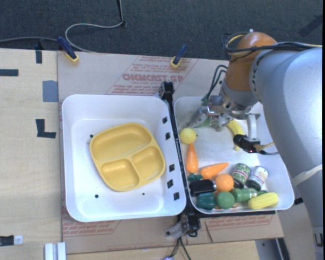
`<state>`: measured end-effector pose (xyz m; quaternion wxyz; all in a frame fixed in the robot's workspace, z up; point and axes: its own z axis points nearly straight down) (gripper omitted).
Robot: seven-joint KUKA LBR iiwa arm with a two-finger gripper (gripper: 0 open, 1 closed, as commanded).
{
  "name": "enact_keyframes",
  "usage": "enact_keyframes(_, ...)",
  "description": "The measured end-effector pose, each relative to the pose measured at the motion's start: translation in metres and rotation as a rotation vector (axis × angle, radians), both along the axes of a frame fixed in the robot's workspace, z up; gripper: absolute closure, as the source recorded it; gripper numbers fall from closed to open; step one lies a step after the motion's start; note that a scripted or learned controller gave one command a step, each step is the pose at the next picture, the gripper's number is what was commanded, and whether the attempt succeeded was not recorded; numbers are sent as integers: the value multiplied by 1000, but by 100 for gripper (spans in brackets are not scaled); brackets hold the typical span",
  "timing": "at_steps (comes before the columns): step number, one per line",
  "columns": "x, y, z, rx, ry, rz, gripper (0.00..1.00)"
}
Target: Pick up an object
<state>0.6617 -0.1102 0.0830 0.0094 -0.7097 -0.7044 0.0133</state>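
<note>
Two shallow white plastic bins sit side by side on the cardboard-covered bench. The left bin [76,199] carries one thing: a yellow plastic plate with three compartments [127,156], lying near its middle.

The right bin [284,169] holds the toys. Near its left wall lies one small yellow lemon-like ball [188,136]. Just below that sits one long orange carrot [192,158], pointing along that wall. A second, shorter orange carrot [213,170] lies aslant toward the bin's middle. Along the front edge there is a crowded heap: one black block [201,187], one dark green block [206,200], one orange ball [225,182], one round green piece [225,200], two small tin cans [241,173] close together, and one yellow corn cob [263,200] at the front right corner. One yellow banana-like piece [236,128] lies near the back of the bin, partly under the wrist.

The grey arm with its orange band [244,75] comes in from the right and bends down over the back part of the right bin. The gripper [215,117] hangs low there, close to the banana-like piece and behind the lemon-like ball. I cannot tell how it is set, nor whether it has hold of anything.
</note>
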Motion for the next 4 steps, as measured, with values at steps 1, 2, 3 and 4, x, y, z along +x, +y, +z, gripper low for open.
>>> enact_keyframes(1,0,-1,0,2,0,2,0)
enact_keyframes(2,-2,-2,8,2,9,2,100)
enact_keyframes(3,-2,-1,18,2,11,3,100)
enact_keyframes(4,-2,-1,17,1,11,3,0)
